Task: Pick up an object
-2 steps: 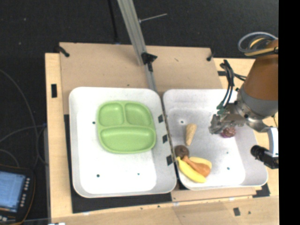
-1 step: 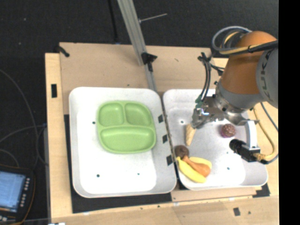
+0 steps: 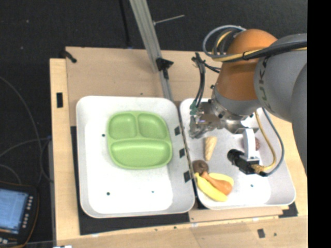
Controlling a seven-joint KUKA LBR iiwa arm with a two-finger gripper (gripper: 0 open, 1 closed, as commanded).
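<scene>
My gripper (image 3: 198,129) hangs over the left part of the right bin (image 3: 276,190), close to the wall between the two bins. Just to its lower right lies a cream, cone-shaped object (image 3: 209,147), apart from the gripper. Nearer the front sit a small brown object (image 3: 199,166), a yellow banana (image 3: 209,192) and an orange piece (image 3: 220,182) resting on it. I see nothing held under the gripper.
The left bin (image 3: 93,190) holds a green divided plate (image 3: 139,140). A slanted metal pole (image 3: 150,35) rises behind the bins. The arm's orange band and grey body (image 3: 248,71) cover the back of the right bin.
</scene>
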